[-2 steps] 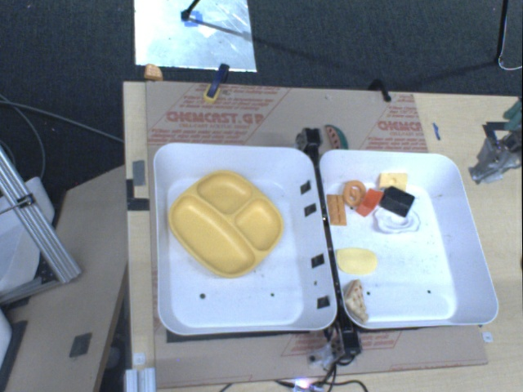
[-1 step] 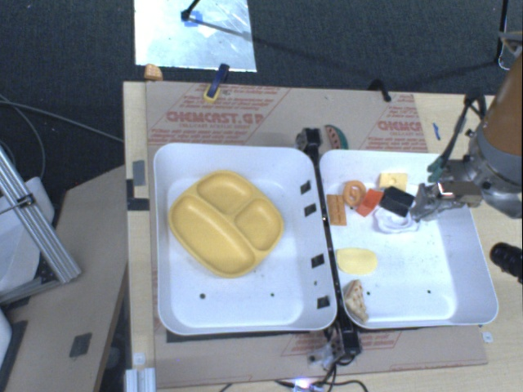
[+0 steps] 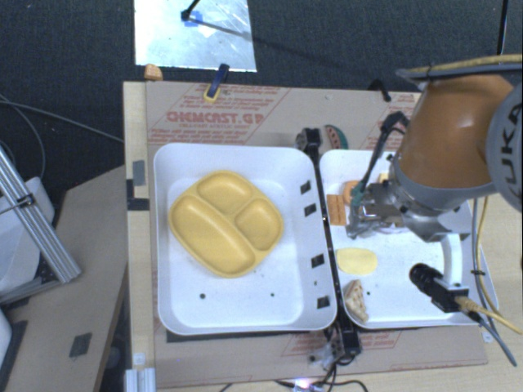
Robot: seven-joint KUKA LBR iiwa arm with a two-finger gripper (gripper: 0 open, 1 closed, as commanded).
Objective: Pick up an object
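Shell (image 3: pixel 355 299) at near edge of right bin (image 3: pixel 409 315); yellow disc (image 3: pixel 357 260) just beyond, flat and apart from neighbours. Gripper (image 3: pixel 361 221) poised above far side of disc; finger state cannot be told. Orange piece (image 3: pixel 350 193) farther back, by divider. Yellow tray (image 3: pixel 226 222) in left bin (image 3: pixel 188 317). Best grasp, by judgement: descend centred on disc, straddle edges, close low.
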